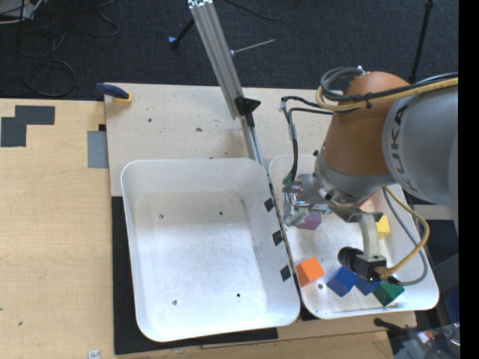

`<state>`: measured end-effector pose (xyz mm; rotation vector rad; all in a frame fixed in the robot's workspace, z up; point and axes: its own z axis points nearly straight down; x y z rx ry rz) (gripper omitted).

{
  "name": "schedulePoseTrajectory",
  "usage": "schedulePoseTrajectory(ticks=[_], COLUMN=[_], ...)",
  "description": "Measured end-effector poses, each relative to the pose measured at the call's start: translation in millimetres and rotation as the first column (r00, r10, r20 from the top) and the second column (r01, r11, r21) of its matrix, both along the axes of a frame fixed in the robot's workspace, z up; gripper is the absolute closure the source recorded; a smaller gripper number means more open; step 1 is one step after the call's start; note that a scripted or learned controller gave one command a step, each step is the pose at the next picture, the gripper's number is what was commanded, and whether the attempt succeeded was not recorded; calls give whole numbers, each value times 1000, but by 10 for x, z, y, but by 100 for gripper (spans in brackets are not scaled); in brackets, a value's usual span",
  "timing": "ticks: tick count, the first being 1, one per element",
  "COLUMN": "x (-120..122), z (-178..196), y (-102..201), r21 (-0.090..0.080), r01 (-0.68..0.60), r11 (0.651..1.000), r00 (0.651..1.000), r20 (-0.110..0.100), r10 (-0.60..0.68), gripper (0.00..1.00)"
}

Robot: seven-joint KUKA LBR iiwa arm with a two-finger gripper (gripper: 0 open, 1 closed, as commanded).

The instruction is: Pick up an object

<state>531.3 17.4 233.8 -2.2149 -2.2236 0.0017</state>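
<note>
My gripper [299,203] hangs low over the left part of the right bin [419,294], under the grey arm's orange band. A purple block [310,221] lies right under it, touching or nearly touching its tip; I cannot tell whether it is gripped. Nearer the front of the same bin lie an orange block [309,270], a blue block [342,281] and a green block [389,294]. A yellow block [382,225] peeks out beside the arm, whose bulk hides the back of this bin.
The left bin [150,178] stands beside the right one, their rims meeting at a row of black clips [278,237]. A slanted aluminium bar [224,66] rises behind the bins. A blue and yellow clamp [114,92] lies at the bench's far left corner.
</note>
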Motion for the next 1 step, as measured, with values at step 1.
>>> schedulePoseTrajectory(ticks=[1], x=[99], z=[60], y=[582], r21=[1], r01=[-1], r11=[1000], r00=[1000], r20=[0], r10=[1], gripper=[100])
